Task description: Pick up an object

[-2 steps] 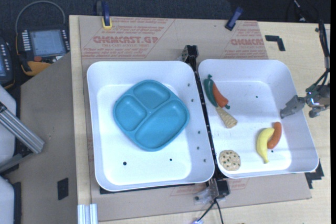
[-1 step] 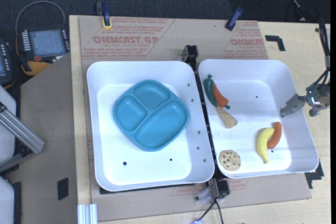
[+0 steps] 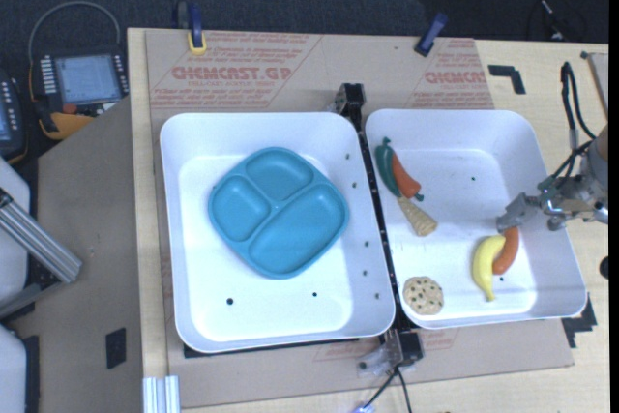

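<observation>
Cookie (image 3: 423, 295), front edge of right bin (image 3: 455, 132); banana (image 3: 486, 267) beside it. Your pincer (image 3: 511, 215) hangs over the sausage (image 3: 507, 249), presumably targeting it; whether spread or pressed together, you cannot tell.

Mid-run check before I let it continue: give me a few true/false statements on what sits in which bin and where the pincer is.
1. The blue three-compartment plastic plate lies in the left white bin. True.
2. The round tan cookie lies on that plate. False: it is in the right white bin, near its front left corner.
3. The yellow toy banana touches the small orange-red sausage-shaped toy. True.
4. The pincer hovers over the left bin. False: it is at the right bin's right side, just above the sausage-shaped toy.
5. The tan ice-cream cone lies below the red chilli pepper with green stem. True.
</observation>
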Tool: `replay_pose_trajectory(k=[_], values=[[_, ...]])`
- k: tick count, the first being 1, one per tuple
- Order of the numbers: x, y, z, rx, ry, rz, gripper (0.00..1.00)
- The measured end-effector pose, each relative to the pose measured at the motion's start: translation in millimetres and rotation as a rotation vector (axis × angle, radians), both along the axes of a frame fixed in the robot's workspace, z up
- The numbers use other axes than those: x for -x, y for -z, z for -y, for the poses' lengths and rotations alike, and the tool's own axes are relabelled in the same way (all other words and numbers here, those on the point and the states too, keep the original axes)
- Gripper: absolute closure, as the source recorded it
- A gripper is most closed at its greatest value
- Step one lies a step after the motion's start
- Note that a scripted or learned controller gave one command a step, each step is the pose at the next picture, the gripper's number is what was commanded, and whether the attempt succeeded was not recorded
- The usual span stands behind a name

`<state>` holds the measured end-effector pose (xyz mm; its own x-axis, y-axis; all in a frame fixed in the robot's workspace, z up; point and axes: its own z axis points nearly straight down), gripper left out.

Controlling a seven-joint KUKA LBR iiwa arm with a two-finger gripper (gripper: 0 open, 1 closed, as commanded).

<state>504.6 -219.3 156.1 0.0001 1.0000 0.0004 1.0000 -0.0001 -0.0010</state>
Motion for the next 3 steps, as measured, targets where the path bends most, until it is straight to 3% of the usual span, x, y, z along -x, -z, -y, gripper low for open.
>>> replay_pose_trajectory(k=[1,2,3], values=[[-0.7,63.2,0.0,-0.006,-0.001,-0.005,0.0],[-1.3,71.8,-2.7,-0.006,-0.002,-0.002,0.0],[-1.5,61.1,-1.3,-0.002,-0.001,0.001,1.0]])
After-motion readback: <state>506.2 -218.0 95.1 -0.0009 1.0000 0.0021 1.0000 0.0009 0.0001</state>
